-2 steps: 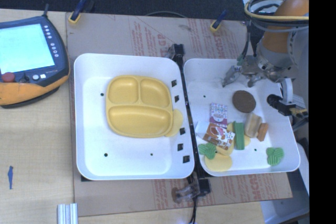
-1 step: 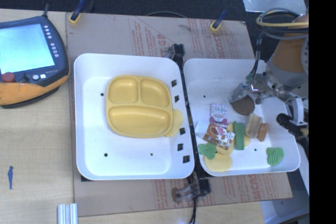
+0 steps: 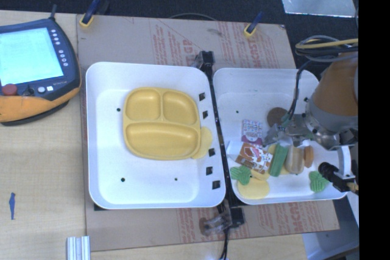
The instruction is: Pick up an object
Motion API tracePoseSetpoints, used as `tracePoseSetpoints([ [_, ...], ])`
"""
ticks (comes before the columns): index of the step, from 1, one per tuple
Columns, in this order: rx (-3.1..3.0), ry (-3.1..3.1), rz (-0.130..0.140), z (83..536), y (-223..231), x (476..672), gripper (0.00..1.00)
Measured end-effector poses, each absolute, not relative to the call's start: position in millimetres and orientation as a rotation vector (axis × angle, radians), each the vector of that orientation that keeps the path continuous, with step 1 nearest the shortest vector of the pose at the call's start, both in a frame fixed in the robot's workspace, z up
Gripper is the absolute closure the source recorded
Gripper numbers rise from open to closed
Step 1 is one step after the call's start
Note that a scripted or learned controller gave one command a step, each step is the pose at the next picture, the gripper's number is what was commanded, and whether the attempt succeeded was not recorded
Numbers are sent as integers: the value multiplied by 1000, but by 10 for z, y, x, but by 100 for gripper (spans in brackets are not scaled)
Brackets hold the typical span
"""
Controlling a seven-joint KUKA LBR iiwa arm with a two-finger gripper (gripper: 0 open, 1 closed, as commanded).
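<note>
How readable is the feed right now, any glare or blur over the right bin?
Camera view: even light, the left bin bright but its yellow tray crisp; the pendant screen is washed out by glare; the small items in the right bin are soft and hard to identify; the arm shades the pile around the gripper.

Arm reaching from right, tool lowered

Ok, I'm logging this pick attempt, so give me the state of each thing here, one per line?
Gripper: low in the right bin, over the cluttered items; grasp unclear.
Yellow divided plate: flat, right side up, in the left bin.
Green cylinder: lying in the right bin, beside the gripper.
Snack packet: lying flat.
Tablet controller: screen lit.
</note>
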State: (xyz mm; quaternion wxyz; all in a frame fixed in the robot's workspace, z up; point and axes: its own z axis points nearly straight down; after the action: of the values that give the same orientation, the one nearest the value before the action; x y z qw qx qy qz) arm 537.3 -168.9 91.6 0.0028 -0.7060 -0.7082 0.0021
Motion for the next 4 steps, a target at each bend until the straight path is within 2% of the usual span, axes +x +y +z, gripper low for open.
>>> tracePoseSetpoints([
  [1, -2213, -2231, 1, 923, -1264, 5903, 0],
  [2, -2214, -2219, 6, 1544, -1823, 5253, 0],
  [3, -2216, -2232, -1, 924, -1152, 5927, 0],
  [4, -2211, -2225, 2, 1952, -673, 5287, 0],
])
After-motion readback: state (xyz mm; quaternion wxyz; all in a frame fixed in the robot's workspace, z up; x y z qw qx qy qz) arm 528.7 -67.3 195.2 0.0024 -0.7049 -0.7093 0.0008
